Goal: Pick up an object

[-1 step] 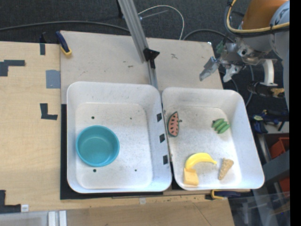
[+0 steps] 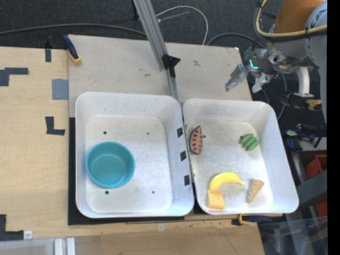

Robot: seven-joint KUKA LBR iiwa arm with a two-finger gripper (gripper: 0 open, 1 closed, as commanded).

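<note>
The right bin (image 2: 268, 118) holds a watermelon slice (image 2: 196, 139) by its left wall, a green pepper-like piece (image 2: 249, 141) at the right, a yellow banana (image 2: 225, 181), an orange cheese wedge (image 2: 215, 200) and a tan cone (image 2: 255, 189) near the front. The left bin (image 2: 127, 102) holds a blue bowl (image 2: 110, 164). My gripper (image 2: 246, 78) hangs above the bench just behind the right bin's far right corner, its fingers spread apart with nothing between them.
A slanted grey metal pole (image 2: 154, 31) rises behind the seam between the bins. A yellow-and-blue clamp (image 2: 71, 49) lies at the bench's back left. Cables (image 2: 186, 12) trail over the dark floor behind.
</note>
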